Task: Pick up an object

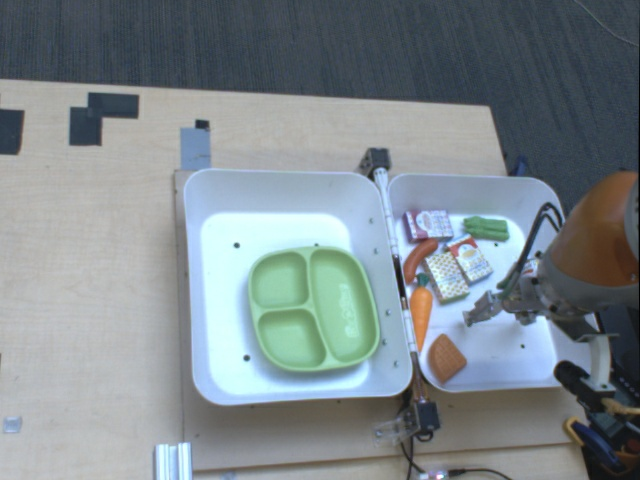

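Observation:
The right bin point(530, 363) holds several small items along its left side: an orange carrot point(421, 315), a red sausage point(420, 256), a brown bread piece point(446, 358), two small printed boxes point(458, 270), a pink packet point(429, 224) and a green item point(486, 229). My gripper point(482, 311) hangs low over the middle of this bin, pointing left, just right of the boxes and above the bread piece. Nothing shows between its fingers.
The left bin point(215, 298) holds a green three-compartment plate point(314, 309). A metal clamp point(376, 160) sits at the far end of the divider between the bins. Cables and fittings lie at the bench's front right point(600, 438).

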`<state>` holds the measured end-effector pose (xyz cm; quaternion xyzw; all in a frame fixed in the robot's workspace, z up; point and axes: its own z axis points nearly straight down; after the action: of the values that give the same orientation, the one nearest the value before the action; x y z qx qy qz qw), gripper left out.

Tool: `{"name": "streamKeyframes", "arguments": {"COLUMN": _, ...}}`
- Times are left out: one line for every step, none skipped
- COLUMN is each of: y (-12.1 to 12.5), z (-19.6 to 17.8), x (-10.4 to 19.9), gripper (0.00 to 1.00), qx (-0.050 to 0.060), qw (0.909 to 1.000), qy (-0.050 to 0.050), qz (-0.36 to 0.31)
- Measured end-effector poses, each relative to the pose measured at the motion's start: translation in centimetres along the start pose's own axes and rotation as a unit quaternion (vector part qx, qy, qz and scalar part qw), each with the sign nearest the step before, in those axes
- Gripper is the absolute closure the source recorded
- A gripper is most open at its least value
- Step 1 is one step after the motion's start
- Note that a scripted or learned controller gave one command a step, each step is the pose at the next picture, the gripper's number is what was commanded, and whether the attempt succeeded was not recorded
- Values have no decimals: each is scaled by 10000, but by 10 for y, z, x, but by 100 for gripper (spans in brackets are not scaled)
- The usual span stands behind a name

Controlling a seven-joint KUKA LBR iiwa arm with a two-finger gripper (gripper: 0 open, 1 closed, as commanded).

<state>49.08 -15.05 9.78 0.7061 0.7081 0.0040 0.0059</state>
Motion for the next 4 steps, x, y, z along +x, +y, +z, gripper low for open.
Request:
{"name": "streamKeyframes", "arguments": {"y": 1, "z": -10, "x": 1, "gripper": 100, "qx": -16, "qw": 10000, "qy": -1, "qz": -6}}
{"name": "streamKeyframes", "arguments": {"y": 1, "z": -10, "x": 1, "gripper": 0, "qx": -14, "qw": 10000, "qy": 0, "qz": -9}}
{"name": "streamKeyframes", "arguments": {"y": -2, "z": 11, "x": 43, "gripper": 0, "qx": 29, "qw": 10000, "qy": -2, "qz": 3}}
{"name": "streamKeyframes", "arguments": {"y": 0, "z": 0, "x": 43, "gripper": 100, "qx": -2, "qw": 10000, "qy": -3, "qz": -1}}
